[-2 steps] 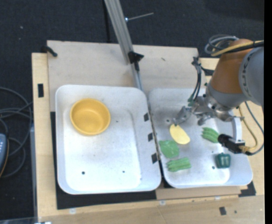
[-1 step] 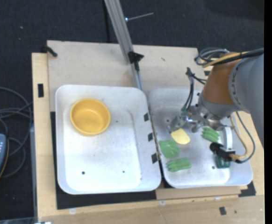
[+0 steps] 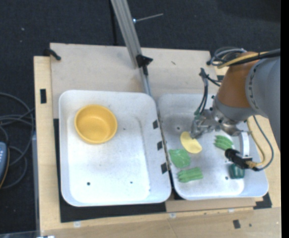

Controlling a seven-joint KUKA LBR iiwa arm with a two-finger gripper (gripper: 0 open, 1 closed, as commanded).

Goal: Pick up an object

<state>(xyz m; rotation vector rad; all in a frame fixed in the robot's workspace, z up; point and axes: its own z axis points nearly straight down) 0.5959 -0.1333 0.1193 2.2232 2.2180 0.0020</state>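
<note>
My gripper (image 3: pixel 198 129) hangs low in the right bin (image 3: pixel 177 108), its tip just above and touching the upper edge of a pale yellow disc-like piece (image 3: pixel 191 144). Two green pieces lie below it: a flat green one (image 3: pixel 179 157) and a ridged green one (image 3: pixel 189 174). Another green piece (image 3: pixel 223 142) lies to the right of the gripper, partly under the arm. A dark teal block (image 3: pixel 235 171) sits near the bin's right side.
A yellow bowl (image 3: pixel 96 124) stands in the upper left of the left bin (image 3: pixel 109 182). A slanted metal rail (image 3: pixel 129 31) crosses the back of the bench. Cables loop around the wrist at the right.
</note>
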